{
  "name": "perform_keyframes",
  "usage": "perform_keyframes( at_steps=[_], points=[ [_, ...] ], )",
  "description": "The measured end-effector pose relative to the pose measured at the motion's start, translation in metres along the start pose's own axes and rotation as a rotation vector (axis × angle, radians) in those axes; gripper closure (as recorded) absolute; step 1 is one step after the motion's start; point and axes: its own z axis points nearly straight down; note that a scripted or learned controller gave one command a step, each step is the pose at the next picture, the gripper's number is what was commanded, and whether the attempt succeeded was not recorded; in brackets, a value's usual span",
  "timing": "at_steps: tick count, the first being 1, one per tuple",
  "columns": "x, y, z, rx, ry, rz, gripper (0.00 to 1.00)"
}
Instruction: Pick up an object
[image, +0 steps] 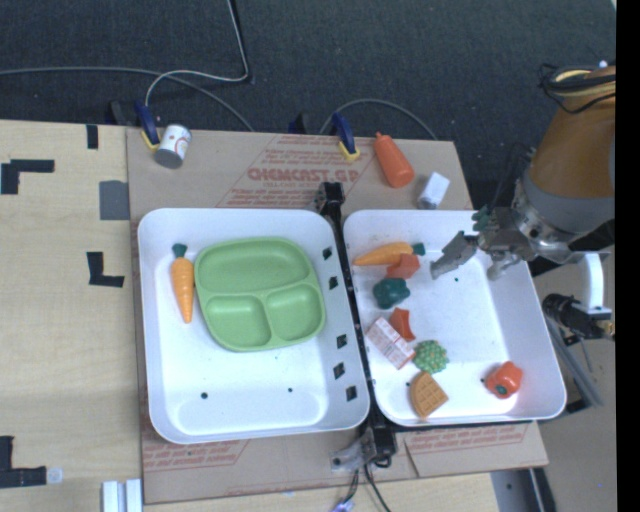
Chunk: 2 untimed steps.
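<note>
No single object is set by the task; the candidates are grouped in the right bin (520, 300). An orange carrot (382, 255) is seen near the bin's top left, touching a red piece (404, 267), with a dark green vegetable (391, 292) just below them. Further down are found a small red wedge (401, 322), a pink-and-white packet (389, 343), a broccoli floret (430, 355) and a waffle-like biscuit (427, 395). A red tomato-like piece (503, 380) is set well apart, near the bin's lower right corner.

The hand (455, 255) is held above the upper middle of the right bin, near the carrot and the red piece. Nothing is seen in its grasp; whether it is spread or closed cannot be told.

In the left bin (160, 300) a green divided plate (262, 295) and a second carrot (182, 285) are kept, well apart from the hand. On the surface (60, 240) behind the bins an orange bottle-shaped toy (393, 161) is laid.

A failed grasp is judged likely in the cluster: touching items could be pushed aside, or two caught together. The rounded pieces could slip out.
</note>
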Motion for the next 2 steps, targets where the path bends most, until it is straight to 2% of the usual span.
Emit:
perform_keyframes(
  at_steps=[1, 2],
  points=[
    [0.033, 0.051, 0.094, 0.003, 0.001, -0.001, 0.00],
    [0.032, 0.067, 0.166, 0.000, 0.000, -0.001, 0.00]
  ],
)
